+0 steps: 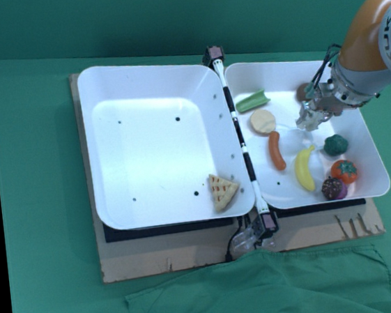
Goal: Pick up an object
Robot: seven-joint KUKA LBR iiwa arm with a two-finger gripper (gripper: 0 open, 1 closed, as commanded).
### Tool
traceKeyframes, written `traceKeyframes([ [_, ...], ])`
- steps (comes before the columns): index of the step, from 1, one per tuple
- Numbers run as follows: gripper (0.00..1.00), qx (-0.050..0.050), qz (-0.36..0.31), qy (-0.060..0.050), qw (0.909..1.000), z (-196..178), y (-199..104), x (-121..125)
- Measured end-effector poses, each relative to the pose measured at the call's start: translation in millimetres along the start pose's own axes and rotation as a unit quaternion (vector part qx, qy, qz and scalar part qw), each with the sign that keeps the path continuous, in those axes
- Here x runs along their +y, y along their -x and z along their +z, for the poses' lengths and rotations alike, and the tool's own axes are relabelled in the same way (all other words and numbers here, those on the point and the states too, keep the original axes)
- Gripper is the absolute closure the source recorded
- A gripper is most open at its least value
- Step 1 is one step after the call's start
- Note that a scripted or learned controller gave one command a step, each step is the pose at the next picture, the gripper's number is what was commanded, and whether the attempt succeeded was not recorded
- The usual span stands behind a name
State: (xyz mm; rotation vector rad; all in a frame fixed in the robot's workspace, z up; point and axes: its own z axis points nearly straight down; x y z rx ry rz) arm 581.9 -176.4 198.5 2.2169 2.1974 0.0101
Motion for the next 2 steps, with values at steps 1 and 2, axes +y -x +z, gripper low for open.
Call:
traceKeyframes([
  [1, 1.0, 0.003, -0.003, -0.005, 1.0, -46, 2, 7],
  [2, 1.0, 0.002, -0.003, -0.003, 1.0, -113, 3, 8],
])
